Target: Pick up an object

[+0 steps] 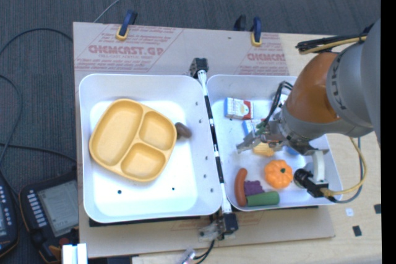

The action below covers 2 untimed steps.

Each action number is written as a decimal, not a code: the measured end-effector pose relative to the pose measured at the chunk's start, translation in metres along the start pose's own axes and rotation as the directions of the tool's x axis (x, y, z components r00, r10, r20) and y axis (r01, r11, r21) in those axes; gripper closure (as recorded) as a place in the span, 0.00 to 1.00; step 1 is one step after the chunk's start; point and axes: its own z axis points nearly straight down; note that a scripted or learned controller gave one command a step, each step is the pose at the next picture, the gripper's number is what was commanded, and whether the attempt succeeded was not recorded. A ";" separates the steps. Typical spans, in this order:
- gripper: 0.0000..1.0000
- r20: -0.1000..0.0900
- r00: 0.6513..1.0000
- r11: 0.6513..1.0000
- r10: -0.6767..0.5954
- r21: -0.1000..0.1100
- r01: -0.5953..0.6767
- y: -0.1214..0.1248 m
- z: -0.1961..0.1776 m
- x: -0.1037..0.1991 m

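A small yellow object point(264, 149) lies near the centre of the right bin point(216, 133), directly under the hand point(263, 139); whether the hand is apart or together cannot be told. At its five o'clock sits an orange pumpkin point(279, 174). The left bin point(86, 195) holds a yellow divided plate point(132, 140).

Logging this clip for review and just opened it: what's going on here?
A grey and orange arm reaches into the right bin, its gripper low over a yellow item among toy foods: an orange pumpkin, a sausage, purple grapes, a green piece and a small red and white box. The left bin holds a yellow divided plate.
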 end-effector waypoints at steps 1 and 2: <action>1.00 0.003 1.000 1.000 0.002 -0.004 -0.002 0.001 -0.012 -0.002; 1.00 -0.007 1.000 1.000 -0.002 0.017 0.002 -0.004 -0.100 0.069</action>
